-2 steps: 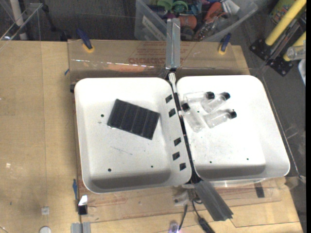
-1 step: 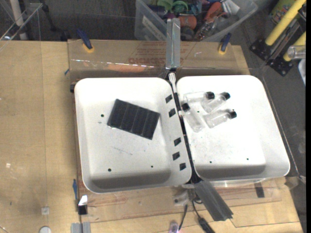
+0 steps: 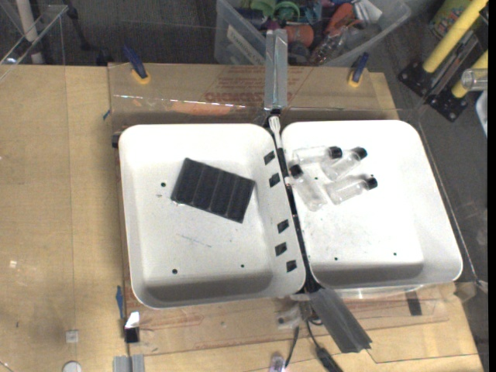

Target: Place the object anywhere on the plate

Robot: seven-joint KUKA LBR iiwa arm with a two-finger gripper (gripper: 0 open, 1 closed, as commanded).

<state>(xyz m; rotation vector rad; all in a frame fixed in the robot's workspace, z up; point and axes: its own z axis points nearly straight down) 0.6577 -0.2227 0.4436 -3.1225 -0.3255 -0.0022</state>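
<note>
I'd pick one clear vial [image 3: 353, 187] off the cluster's near edge — then carry it left to the dark plate [image 3: 213, 190]; gripper state: I cannot tell.

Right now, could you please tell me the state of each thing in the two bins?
Dark ribbed plate: flat in the left bin, skewed, bare.
Clear vials with black caps: lying on their sides, clustered in the right bin, near the divider.

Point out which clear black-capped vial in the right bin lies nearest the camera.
The clear plastic vial whose black cap points right, lowest in the cluster. The other clear vials lie farther back, their black caps toward the right bin's far edge.
</note>
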